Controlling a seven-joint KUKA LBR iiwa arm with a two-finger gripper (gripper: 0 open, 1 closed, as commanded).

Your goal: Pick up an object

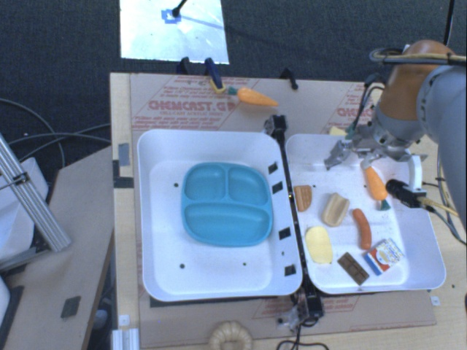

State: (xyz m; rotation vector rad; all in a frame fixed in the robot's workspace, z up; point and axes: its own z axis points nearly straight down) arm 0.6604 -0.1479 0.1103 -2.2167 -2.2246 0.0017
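We see the end effector (355,150) low over the far end of the right bin (423,250), its fingers spread a little with nothing between them. Just beside it lies an orange carrot (375,183), its long axis running away from the end effector toward the near right. Past the carrot sit a red sausage (361,228), a tan bread roll (336,209), a brown slice (303,197), a yellow round piece (318,244), a chocolate bar (353,267) and a small carton (384,254). The bin's far left corner lies open. The left bin (160,217) holds a blue divided plate (226,203). Another carrot (252,97) rests on the counter (175,100) behind the bins.
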